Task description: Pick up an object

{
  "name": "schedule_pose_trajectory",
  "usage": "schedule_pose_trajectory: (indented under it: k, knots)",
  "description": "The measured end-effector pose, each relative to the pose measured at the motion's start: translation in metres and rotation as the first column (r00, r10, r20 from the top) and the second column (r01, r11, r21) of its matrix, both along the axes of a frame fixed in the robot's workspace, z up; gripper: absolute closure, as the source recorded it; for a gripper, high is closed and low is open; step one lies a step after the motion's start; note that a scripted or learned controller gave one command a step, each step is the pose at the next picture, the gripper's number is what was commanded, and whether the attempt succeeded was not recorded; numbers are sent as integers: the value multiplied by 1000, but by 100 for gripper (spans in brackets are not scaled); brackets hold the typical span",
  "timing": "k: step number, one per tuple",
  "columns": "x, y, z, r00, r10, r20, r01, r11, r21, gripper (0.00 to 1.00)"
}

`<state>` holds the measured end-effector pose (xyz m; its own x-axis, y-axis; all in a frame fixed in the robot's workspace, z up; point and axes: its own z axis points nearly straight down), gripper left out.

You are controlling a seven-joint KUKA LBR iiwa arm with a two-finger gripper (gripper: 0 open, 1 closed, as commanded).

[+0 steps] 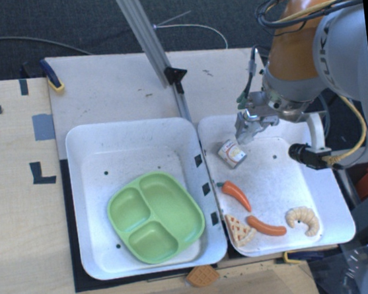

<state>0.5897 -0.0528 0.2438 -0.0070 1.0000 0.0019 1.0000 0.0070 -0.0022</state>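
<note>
Carton — we see it near the right bin's back-left corner, just beside the gripper; whether that gripper is clenched or released we cannot tell.

Single overhead camera, slanted down over both bins

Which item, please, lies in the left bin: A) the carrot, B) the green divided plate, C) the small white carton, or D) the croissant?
B: the green divided plate sits in the left bin, while the croissant, the carrot and the small white carton all lie in the right bin.
</note>
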Motion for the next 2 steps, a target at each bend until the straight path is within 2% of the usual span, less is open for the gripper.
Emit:
schedule_pose_trajectory:
  k: [1,2]
  knots:
    - [9,44,-8,1000,-1,0,1,1000,-1,100]
    - [26,100,-1,1000,1,2,-1,1000,0,100]
